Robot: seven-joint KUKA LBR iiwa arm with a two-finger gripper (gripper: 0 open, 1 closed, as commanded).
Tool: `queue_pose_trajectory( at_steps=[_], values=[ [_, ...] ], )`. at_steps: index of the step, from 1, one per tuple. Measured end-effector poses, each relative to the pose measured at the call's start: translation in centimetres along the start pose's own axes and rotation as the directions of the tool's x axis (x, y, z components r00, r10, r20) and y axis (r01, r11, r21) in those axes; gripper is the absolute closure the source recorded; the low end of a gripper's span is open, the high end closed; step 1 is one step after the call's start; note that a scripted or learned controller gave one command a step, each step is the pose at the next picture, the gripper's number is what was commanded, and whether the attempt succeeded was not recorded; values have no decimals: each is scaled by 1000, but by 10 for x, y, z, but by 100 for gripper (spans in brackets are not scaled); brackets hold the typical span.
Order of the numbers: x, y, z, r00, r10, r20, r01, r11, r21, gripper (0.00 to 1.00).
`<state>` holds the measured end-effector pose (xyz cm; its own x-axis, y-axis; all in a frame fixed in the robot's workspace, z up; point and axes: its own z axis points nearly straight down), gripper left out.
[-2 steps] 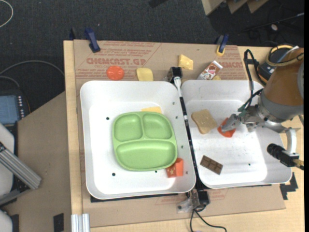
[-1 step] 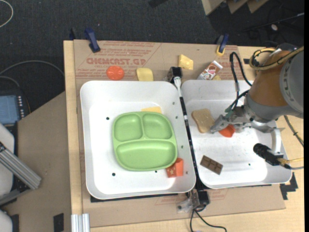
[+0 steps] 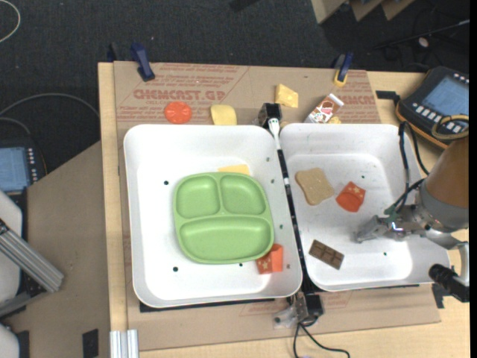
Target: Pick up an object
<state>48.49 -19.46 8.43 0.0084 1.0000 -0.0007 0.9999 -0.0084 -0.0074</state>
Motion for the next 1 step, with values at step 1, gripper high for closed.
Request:
queue_pose_trajectory(
  at_steps=[1],
  values=[
    [40, 40, -112, 1000, -15, 2, 15, 1000, -22, 0]
  ],
)
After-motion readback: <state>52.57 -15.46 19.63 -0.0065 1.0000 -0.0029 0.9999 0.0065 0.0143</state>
